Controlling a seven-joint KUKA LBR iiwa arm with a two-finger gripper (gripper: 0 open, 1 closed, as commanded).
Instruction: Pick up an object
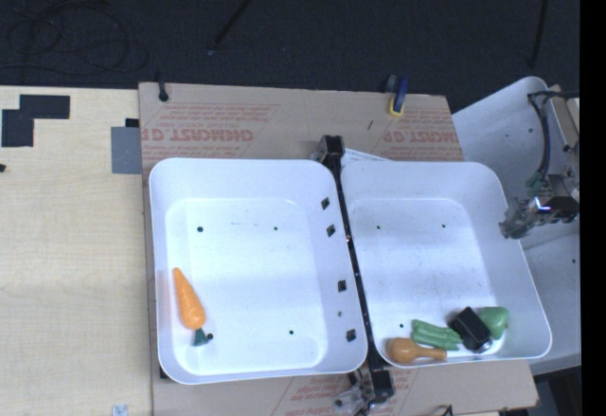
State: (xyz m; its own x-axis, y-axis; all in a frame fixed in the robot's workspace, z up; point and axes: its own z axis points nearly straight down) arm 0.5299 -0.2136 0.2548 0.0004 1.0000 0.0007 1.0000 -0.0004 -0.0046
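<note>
The gripper (530, 215) sits just off the right bin's (426, 187) outer rim, and I cannot tell what state it is in; nothing shows in its hold. The likeliest picks lie below and a little to its left, packed into that bin's near corner: a green pod (436, 335), a black block (471, 328) lying partly over it, a green piece (494, 317) behind the block, and a tan pear (414, 351) touching the pod's end. A carrot (188, 299) lies alone in the left bin (237, 177), far to the gripper's left. The risk, as I judge it, is the crowding: a descent into that cluster could strike the wall, shove neighbours, or pinch two things and slip.
</note>
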